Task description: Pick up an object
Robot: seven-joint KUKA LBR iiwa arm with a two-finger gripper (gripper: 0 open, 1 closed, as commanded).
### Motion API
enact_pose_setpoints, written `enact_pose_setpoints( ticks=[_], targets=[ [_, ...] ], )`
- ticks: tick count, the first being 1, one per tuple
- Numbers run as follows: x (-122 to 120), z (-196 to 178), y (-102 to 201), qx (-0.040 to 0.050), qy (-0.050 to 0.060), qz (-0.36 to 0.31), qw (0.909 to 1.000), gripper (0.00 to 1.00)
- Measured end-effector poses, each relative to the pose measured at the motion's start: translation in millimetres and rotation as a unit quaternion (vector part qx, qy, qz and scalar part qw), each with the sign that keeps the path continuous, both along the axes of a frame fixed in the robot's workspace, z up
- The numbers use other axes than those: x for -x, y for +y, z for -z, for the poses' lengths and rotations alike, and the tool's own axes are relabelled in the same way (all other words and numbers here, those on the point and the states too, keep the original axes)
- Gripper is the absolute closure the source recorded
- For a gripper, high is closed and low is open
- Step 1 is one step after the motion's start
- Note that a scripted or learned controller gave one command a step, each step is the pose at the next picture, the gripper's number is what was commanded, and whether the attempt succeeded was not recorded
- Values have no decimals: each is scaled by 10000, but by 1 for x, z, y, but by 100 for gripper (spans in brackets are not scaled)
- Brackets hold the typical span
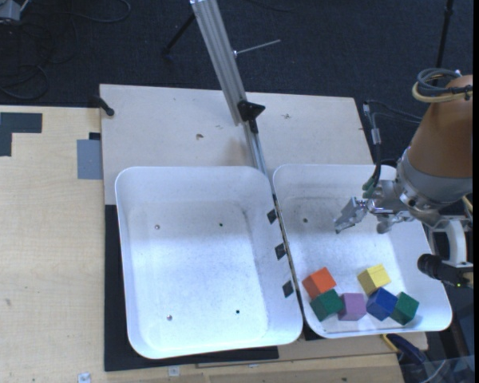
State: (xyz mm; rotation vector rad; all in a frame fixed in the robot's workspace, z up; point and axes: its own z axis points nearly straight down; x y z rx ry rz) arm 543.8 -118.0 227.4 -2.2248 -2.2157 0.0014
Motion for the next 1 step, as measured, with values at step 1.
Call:
enact_pose_setpoints(
  ticks=[1],
  targets=[
    [52,-72,-32,12,-26,-2,10000,0]
  ],
)
